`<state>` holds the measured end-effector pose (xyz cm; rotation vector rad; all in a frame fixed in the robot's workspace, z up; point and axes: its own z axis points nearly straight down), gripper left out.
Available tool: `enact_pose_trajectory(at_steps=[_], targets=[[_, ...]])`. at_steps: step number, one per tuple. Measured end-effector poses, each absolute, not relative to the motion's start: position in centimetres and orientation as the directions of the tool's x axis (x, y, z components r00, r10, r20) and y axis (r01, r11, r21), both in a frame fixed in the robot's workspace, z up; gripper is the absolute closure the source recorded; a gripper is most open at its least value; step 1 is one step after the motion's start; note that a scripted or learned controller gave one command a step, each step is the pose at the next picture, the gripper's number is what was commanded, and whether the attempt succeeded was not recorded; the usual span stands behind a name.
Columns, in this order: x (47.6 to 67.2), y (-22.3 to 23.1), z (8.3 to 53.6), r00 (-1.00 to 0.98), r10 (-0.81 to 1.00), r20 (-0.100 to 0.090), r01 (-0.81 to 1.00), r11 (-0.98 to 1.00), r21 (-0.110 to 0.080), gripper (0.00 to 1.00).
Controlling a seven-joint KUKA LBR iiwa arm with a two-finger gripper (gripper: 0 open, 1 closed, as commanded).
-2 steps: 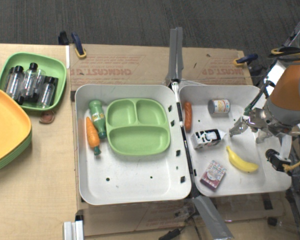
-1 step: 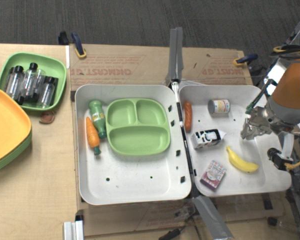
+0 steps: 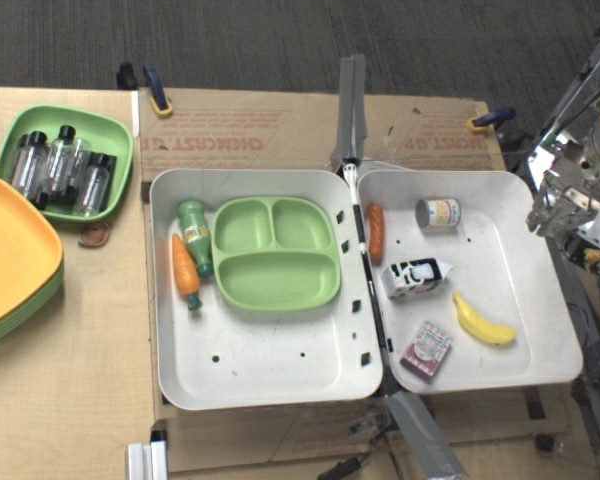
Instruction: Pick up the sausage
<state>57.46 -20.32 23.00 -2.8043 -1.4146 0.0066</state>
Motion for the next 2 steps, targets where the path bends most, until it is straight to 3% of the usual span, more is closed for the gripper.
enact_pose_trajectory(at_steps=[2], targets=[[57.48,-20.27,24.47,0.587,0.81,-0.011,0.81,-0.587,-0.007,1.0]])
